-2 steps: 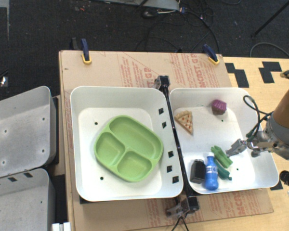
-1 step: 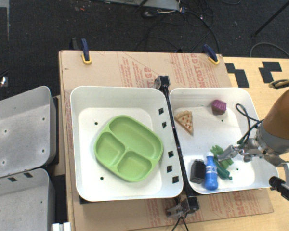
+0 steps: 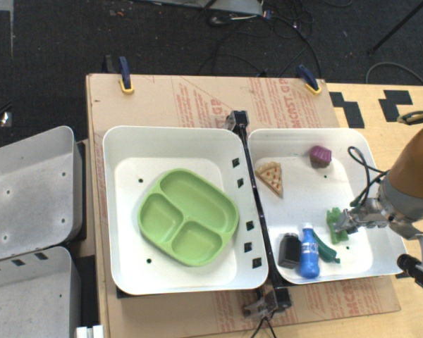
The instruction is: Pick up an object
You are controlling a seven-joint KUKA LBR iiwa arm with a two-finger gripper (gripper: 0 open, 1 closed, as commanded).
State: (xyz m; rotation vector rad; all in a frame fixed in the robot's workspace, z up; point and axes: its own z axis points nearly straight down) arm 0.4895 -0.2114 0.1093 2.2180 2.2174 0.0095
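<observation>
The right bin (image 3: 359, 153) holds several small objects. A toy pizza slice (image 3: 270, 178) lies near its left wall and a purple block (image 3: 320, 156) sits toward the back. A blue bottle (image 3: 309, 253) lies at the front beside a black block (image 3: 290, 251). A green piece (image 3: 335, 225) sits right of centre, with a darker green strip (image 3: 326, 249) running from it toward the bottle. My gripper (image 3: 350, 221) reaches in from the right, low in the bin and right against the green piece. Its tip is small and partly hidden behind the wrist.
The left bin (image 3: 120, 153) carries a light green divided plate (image 3: 188, 217). A black divider bar (image 3: 252, 189) runs between the bins. Cables (image 3: 363, 167) loop off my wrist over the right bin's far side. Grey trays (image 3: 28, 189) lie left of the bench.
</observation>
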